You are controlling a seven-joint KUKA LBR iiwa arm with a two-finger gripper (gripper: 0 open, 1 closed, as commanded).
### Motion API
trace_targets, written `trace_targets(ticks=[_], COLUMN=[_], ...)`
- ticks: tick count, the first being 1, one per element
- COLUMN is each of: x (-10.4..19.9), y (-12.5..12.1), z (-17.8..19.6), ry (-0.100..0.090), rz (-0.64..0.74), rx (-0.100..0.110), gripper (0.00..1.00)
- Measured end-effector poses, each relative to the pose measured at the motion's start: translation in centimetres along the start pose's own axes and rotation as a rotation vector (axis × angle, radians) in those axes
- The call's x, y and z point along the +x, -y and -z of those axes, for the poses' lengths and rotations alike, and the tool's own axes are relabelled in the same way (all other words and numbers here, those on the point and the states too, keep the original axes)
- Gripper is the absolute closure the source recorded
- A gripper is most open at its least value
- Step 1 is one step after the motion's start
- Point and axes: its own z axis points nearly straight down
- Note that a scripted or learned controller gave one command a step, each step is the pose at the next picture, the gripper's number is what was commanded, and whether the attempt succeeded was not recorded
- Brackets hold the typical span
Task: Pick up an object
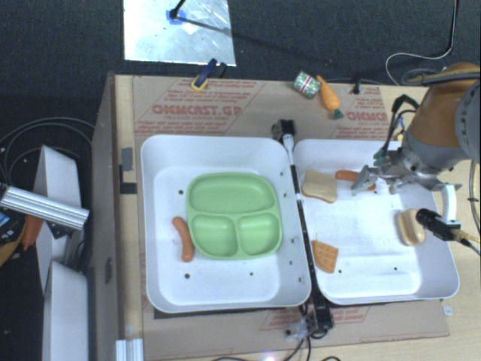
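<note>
The grey arm with its orange band enters at the right edge and bends down-left, its gripper low over the right bin. The fingers look spread, their tips just beside a small orange sausage, with nothing between them. A toast slice lies just left

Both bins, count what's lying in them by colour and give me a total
Green: 1, the divided plate
Orange-red: 2, the sausage beside the plate and the small sausage near the gripper
Tan: 3, the bread slice, the cracker and the bread roll
Total: 6
</note>
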Motion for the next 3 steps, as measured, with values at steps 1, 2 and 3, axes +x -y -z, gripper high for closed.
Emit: trace_targets(ticks=[1, 2, 3], x=[-3.0, -4.1, 1.4], y=[5.2, -2.3, -6.3], z=[-4.0, 2.6, -1.5], ry=[0.001, 0.002, -0.001], rz=[0.001, 0.004, 0.004], rx=[-0.005, -0.01, -0.007], gripper=[0.0, 0.0, 0.0])
